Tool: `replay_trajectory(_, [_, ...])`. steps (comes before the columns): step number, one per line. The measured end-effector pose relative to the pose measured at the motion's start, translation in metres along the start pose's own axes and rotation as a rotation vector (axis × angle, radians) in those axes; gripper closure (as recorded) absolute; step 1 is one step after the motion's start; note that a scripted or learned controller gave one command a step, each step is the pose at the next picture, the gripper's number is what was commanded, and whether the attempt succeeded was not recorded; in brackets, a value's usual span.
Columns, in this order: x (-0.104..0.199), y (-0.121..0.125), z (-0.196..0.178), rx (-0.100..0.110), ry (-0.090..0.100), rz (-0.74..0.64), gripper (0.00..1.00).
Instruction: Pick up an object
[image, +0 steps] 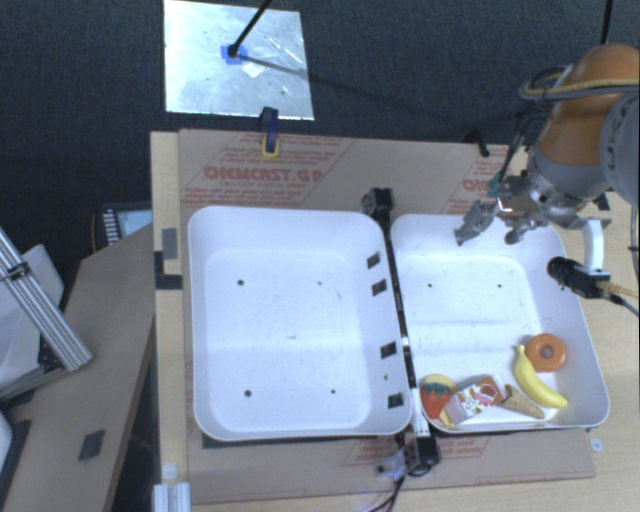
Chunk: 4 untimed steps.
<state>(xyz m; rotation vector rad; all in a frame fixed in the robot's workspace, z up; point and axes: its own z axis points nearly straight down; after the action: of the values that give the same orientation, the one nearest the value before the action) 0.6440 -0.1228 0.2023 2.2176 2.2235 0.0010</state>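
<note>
My gripper (495, 226) hangs above the far edge of the right bin (470, 290), open, with nothing between its two grey fingers (473, 224). The objects lie well away from it, along the bin's near side. A yellow banana (537, 380) lies near the right corner with an orange ring-shaped toy (546, 351) just behind it. A red and white packet (472, 399) lies beside a round orange-red fruit (436, 393) at the near left corner, and a small tan piece (520, 403) sits between the packet and the banana.
The left bin (285, 320) sits beside the right one, with a black divider with clips (392, 300) between them. A black cable connector (575, 273) hangs over the right bin's right rim. Cardboard (300, 170) lies under both bins.
</note>
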Motion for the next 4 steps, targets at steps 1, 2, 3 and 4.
replay_trajectory(1, [0.019, -0.002, -0.082, -0.009, -0.001, -0.005, 0.00])
replay_trajectory(2, [0.081, -0.009, -0.200, -0.015, 0.002, -0.010, 0.00])
replay_trajectory(3, [0.133, -0.025, -0.280, -0.010, 0.002, -0.008, 0.00])
replay_trajectory(4, [0.163, -0.092, -0.320, -0.004, 0.003, -0.006, 0.00])
